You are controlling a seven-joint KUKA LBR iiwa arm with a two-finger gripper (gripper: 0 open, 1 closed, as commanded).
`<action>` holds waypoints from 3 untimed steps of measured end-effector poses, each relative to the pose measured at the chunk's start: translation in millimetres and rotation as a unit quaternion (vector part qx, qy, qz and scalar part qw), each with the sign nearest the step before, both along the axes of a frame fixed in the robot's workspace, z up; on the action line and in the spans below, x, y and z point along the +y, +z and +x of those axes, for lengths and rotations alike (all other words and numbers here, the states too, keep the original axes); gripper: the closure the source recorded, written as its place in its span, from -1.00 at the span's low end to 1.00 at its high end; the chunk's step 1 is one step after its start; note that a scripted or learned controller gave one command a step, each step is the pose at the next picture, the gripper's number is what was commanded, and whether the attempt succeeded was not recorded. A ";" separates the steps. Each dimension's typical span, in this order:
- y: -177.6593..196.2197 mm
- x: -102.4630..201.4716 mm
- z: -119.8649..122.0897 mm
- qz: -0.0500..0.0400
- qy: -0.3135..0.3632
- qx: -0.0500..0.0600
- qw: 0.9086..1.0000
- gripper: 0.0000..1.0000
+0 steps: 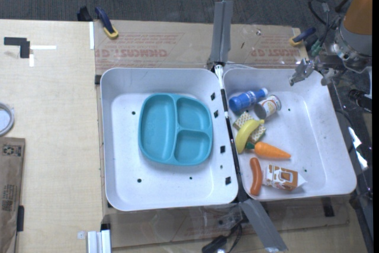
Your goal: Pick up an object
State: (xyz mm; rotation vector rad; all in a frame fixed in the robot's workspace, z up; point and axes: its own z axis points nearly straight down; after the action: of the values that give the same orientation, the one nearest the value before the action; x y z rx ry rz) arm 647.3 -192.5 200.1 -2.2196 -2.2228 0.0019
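Camera view, from above the bench: two shallow white bins sit side by side, the left bin [118,145] holding a teal divided plate [176,128] and the right bin [323,151] holding a cluster of toy groceries toward its left half. The grey arm [355,26], orange band showing, hangs at the right bin's far right corner, its gripper [305,71] above the rim and well apart from the items; whether the hand is open or closed cannot be told at this angle. Candidates for the pick, by size: a blue bottle [246,99] lying on its side near the divider, a small printed carton [282,178] toward the near edge, an orange carrot [273,151], a yellow banana [248,134], a red sausage [255,175] and a small can [269,106] touching the bottle's cap end. All look like light, stiff plastic or card; the rounded ones would likely roll or slip, so the carrot, lying clear on its right side, seems best gripped across its thick middle. Behind the bins, a cardboard sheet [177,44] carries red mirrored lettering, apparently "CHEMCO", not fully legible; the carton's print is too small to read.
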 end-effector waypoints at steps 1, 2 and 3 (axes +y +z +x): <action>-102.4 -13.1 -27.9 0.003 -0.042 0.002 0.999 -1.00; -108.6 12.1 -78.1 0.000 0.059 0.000 0.998 -1.00; -108.6 48.9 -144.8 0.001 0.135 0.000 0.991 -1.00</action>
State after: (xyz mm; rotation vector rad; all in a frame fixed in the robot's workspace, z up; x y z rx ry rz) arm 502.5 -143.6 91.5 -1.8980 -2.5025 0.0006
